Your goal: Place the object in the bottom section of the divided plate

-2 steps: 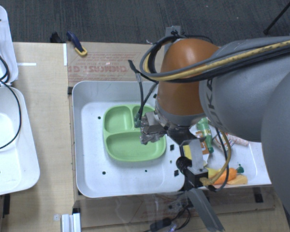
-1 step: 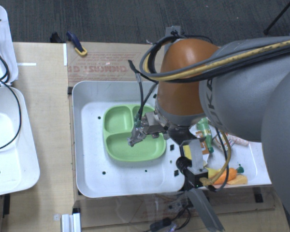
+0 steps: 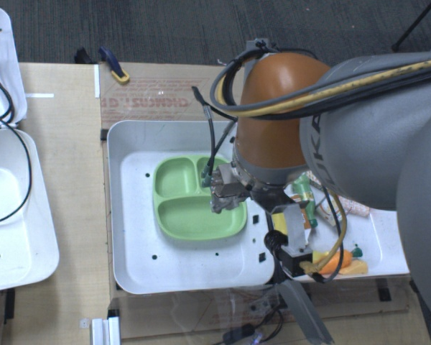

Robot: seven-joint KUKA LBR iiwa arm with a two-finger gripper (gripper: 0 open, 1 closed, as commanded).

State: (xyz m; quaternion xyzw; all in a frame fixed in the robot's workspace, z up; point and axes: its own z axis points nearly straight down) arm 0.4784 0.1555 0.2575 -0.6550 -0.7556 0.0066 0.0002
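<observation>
over the right-hand bin [image 3: 129,214] hangs the grey arm [image 3: 373,128], its orange band bulking above the wrist and hiding much of the bin's right half. to the left sits the second white bin [image 3: 29,264], with a black cable [image 3: 18,171] looping across it. inside the right-hand bin lies the green divided plate [image 3: 194,218], its wide bottom section bare and its two smaller upper sections partly covered by the wrist. the gripper [image 3: 226,192] sits at the plate's right edge, about where the divider meets the bottom section; whether its fingers are spread or closed i cannot tell, and nothing can be seen between them. which object the task means is unclear: a small heap of toy food [image 3: 337,261], orange and green pieces among them, lies at the bin's right end, well apart from the plate. these look light, stiff and smooth, so a grip across a narrow middle would seem safest.
</observation>
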